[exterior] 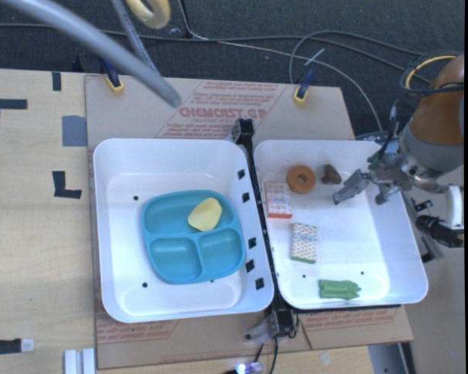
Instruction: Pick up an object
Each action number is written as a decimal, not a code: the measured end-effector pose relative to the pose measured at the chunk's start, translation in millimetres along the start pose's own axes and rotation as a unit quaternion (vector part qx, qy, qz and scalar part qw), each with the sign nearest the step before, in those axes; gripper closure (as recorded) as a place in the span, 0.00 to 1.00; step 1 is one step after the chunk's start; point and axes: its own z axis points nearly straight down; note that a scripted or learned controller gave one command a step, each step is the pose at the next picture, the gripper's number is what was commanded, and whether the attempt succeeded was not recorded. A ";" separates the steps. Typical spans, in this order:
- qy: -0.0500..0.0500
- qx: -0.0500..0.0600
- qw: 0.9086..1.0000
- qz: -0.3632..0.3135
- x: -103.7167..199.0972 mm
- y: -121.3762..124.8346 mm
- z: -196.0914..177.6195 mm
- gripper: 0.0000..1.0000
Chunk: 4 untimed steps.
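Observation:
The right bin holds a brown ring, a small brown lump, a red-and-white packet, a patterned packet and a green object. My gripper hangs over the upper right part of this bin, just right of the brown lump. Its two fingers are spread apart and nothing sits between them. One finger points left toward the lump without touching it.
The left bin carries a blue divided plate with a yellow piece in its top compartment. A black divider with clips runs between the bins. Cables trail behind the bench at the back right.

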 end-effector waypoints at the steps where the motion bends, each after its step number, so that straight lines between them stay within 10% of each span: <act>1: -0.001 -0.007 1.000 -0.002 0.4 3.3 -8.3 0.00; 4: -0.003 -0.008 1.000 -0.003 7.9 4.0 101.2 0.00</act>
